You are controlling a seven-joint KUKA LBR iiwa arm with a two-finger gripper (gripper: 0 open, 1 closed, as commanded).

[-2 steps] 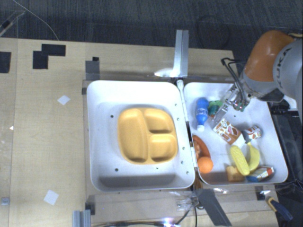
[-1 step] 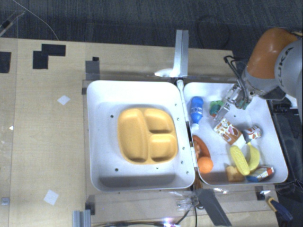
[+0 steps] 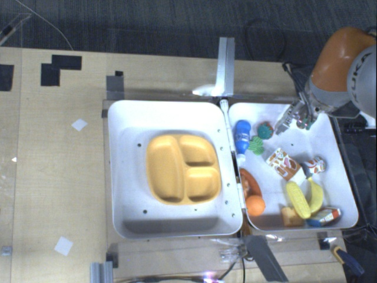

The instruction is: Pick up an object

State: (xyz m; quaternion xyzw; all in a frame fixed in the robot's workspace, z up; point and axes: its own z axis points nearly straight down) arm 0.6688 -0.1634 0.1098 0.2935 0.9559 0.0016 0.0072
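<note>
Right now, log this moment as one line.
stage: approach | claw: over right bin, far end | nearest: teal ball | held: nothing seen | left bin: yellow tray

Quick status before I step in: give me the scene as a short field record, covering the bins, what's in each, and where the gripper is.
left bin: holds a yellow divided plastic tray
right bin: cluttered with small items
near the divider: blue plastic bottle, green spiky toy, teal ball
middle: red-and-white printed packet
front: orange fruit, yellow corn cob, yellow banana
gripper: over the right bin's far side, next to the teal ball
held: nothing visible between the fingers
</note>
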